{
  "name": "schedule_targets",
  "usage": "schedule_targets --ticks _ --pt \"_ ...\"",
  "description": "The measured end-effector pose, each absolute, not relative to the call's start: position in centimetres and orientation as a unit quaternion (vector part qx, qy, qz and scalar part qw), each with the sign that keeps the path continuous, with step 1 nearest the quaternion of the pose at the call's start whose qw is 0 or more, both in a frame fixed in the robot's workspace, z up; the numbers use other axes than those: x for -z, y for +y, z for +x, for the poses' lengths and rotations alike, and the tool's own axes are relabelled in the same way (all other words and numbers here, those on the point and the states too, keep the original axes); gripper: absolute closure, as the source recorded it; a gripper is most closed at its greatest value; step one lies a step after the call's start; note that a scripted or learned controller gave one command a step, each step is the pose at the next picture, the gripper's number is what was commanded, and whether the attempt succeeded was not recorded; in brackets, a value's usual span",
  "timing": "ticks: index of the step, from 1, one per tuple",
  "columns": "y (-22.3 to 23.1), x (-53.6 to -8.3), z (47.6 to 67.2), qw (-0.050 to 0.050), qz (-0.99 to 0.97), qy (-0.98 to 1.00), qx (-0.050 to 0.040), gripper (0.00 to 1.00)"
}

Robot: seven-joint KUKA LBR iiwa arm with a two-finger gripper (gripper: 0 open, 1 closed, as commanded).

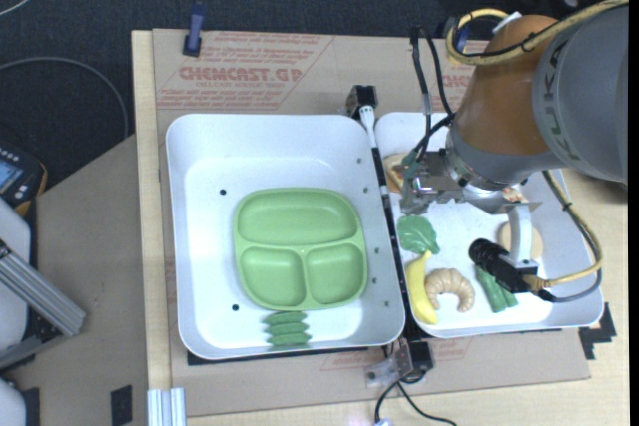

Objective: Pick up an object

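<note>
2 shallow white bins sit side by side on the counter (120,244). The left bin (190,214) holds a green plate (300,247) with 3 compartments and, by the front wall, a small green ridged piece (287,327). The right bin (529,314) holds a green leaf (417,234), a yellow banana (419,292), a croissant (451,286) and a green pod (496,294), all toward its front. The grey arm (589,105) hangs over this bin. I cannot tell whether its jaws are open or closed.

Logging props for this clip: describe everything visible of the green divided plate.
The green divided plate looks like pale green plastic, a rounded rectangle with one long compartment and two smaller ones. It lies flat, open side up, in the left bin, a ridged green piece by its near edge.
</note>
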State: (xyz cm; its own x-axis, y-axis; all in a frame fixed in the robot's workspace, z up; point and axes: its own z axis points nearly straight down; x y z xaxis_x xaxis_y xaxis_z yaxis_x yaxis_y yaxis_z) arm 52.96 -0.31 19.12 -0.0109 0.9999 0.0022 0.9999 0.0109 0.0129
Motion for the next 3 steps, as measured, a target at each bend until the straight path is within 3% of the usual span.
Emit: schedule_targets --ticks 1,2,3 --pt "-1.6 -33.7 47.9 0.005 0.706 0.708 -0.0055 1.00" --pt "1.8 -27.9 47.9 -0.003 0.706 0.708 0.0020 1.00" --pt "2.1 -25.6 47.9 -0.002 0.707 0.707 0.0015 1.00"
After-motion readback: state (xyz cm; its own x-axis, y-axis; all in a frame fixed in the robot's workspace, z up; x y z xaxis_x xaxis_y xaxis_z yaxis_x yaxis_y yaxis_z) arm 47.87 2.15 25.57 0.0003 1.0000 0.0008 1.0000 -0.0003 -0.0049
